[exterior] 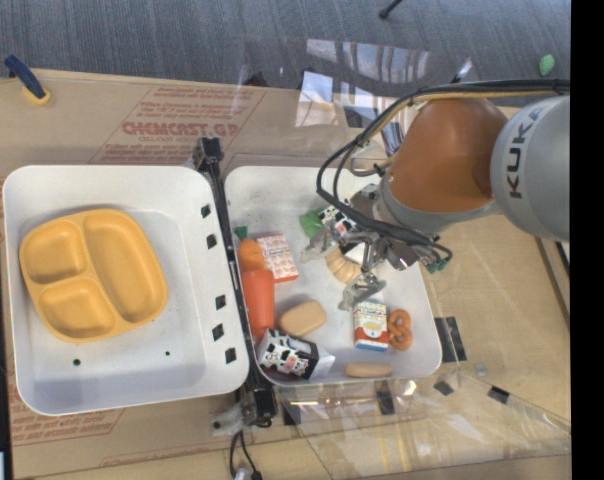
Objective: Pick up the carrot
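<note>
The carrot (256, 290) is orange and lies lengthwise against the left wall of the right bin (282, 183), its thick end toward the back. My gripper (358, 260) hangs over the middle of that bin, to the right of the carrot and well apart from it. A cream-coloured piece (343, 267) sits right by the gripper. The arm's orange band and cables cover the bin's back right part.
Around the carrot lie a red-and-white packet (279, 256), a beige oval roll (302, 318) and a black-and-white carton (285, 356). A small juice box (370, 325), a pretzel (400, 329) and a tan stick (368, 370) lie front right. The left bin (42, 378) holds a yellow divided plate (92, 271).
</note>
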You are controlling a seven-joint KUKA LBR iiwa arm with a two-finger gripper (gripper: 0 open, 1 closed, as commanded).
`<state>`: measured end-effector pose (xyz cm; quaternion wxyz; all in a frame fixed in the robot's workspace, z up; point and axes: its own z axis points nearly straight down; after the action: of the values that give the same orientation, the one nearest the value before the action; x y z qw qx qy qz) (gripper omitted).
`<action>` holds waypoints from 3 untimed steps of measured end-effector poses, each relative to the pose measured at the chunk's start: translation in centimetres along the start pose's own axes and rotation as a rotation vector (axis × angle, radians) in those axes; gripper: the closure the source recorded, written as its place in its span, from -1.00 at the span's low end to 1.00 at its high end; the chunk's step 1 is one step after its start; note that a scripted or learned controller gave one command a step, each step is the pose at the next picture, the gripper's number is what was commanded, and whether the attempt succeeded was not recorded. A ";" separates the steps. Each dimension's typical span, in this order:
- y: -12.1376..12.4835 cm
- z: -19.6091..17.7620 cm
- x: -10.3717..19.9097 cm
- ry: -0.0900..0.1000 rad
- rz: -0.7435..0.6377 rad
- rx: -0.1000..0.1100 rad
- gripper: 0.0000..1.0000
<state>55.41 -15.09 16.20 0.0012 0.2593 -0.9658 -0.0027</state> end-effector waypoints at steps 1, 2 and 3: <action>4.9 6.0 -0.7 -0.013 0.314 0.021 -1.00; 2.3 5.9 -6.0 -0.022 0.664 0.014 -1.00; 0.1 5.8 -10.4 -0.024 0.923 0.012 -1.00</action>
<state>64.32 -9.78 10.34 -0.0104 -0.1980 -0.9802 0.0008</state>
